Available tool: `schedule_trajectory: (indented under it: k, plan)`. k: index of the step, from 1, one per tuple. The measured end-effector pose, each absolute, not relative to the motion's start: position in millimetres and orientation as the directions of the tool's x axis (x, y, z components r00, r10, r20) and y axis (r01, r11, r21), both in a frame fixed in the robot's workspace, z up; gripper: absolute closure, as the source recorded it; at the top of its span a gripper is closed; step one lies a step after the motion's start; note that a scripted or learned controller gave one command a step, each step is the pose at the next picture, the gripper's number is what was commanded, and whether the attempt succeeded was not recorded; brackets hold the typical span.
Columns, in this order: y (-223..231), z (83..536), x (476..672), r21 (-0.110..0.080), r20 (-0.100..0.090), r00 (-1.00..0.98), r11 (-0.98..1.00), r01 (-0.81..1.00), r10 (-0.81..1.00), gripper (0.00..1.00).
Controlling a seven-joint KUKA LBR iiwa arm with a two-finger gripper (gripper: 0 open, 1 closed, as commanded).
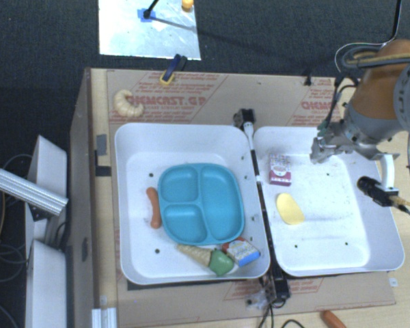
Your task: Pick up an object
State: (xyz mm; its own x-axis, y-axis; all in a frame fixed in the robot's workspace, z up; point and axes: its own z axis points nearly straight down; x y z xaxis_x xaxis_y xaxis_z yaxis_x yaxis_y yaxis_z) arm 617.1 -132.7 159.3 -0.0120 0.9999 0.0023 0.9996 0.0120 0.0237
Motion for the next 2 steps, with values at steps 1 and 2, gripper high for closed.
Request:
schedule_trajectory:
  k: [1, 2]
  plan:
    - [-132, 170, 618.2, 0.027, 0.004, -0.014, 0.014, 1.0, 1.0, 1.0]
    - [-131, 181, 619.2, 0.031, 0.005, -0.017, 0.017, 0.999, 1.0, 1.0]
